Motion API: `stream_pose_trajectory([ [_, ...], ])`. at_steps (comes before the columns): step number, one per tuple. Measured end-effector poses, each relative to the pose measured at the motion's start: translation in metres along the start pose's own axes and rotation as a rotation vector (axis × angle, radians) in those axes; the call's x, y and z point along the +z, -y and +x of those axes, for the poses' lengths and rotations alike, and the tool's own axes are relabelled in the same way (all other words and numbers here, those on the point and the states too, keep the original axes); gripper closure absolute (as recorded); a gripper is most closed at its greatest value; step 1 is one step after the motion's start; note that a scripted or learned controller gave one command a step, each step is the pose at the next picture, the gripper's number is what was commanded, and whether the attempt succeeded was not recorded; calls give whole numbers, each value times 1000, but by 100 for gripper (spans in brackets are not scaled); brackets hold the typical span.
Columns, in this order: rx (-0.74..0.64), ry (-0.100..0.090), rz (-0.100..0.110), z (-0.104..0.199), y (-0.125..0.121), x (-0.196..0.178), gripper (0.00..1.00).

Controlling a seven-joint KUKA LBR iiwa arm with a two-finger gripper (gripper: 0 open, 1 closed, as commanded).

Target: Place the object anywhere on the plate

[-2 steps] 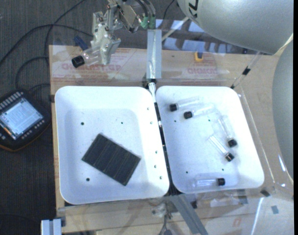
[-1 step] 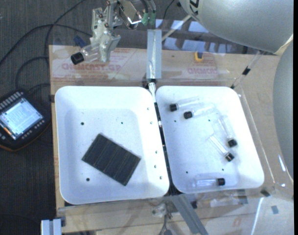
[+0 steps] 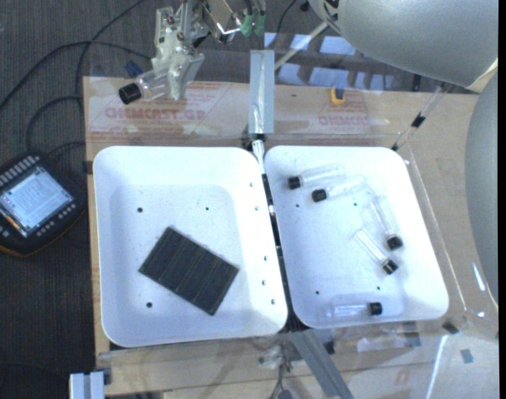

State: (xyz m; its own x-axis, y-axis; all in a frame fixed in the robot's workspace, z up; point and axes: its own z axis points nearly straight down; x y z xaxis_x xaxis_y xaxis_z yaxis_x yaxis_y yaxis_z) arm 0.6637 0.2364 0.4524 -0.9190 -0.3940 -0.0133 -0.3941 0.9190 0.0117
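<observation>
Nearest the camera, along the front wall of the right bin (image 3: 427, 302), one clear vial (image 3: 354, 310) lies on its side with its black cap pointing right. Further in, two more capped vials (image 3: 377, 252) lie close together at a slant in the bin's right half, their caps toward the near right. At the back of the same bin, a further pair of vials (image 3: 331, 185) lies near the rear wall, caps pointing left. All five lie in the right bin, none on the plate.

In the left bin (image 3: 111, 223), the dark ribbed plate (image 3: 189, 270) lies flat in the near half, turned at an angle to the bin walls. Nothing rests on it.

On the dark floor left of the bench, level with the bins, lies a handheld control pendant (image 3: 28, 202) with a lit screen.

Beyond the bins, a metal post (image 3: 262, 90) stands at the seam between them. The gripper (image 3: 171, 65) hangs over the bench's far left edge, well apart from both bins and from the vials. Whether it is open or closed cannot be told. A small black cylindrical item (image 3: 130, 92) shows at its lower left tip; what it is cannot be determined. The grey arm (image 3: 410, 15) occupies the far right.
</observation>
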Motion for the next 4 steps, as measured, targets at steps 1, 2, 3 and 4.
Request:
stream_pose_trajectory([
  [1, 0, 5, -5, -2, -1, -9, 100],
  [2, 0, 10, -11, -3, -2, -19, 100],
  [3, 1, 15, -16, -5, -2, -28, 100],
  [4, 1, 20, -20, -7, -2, -37, 100],
])
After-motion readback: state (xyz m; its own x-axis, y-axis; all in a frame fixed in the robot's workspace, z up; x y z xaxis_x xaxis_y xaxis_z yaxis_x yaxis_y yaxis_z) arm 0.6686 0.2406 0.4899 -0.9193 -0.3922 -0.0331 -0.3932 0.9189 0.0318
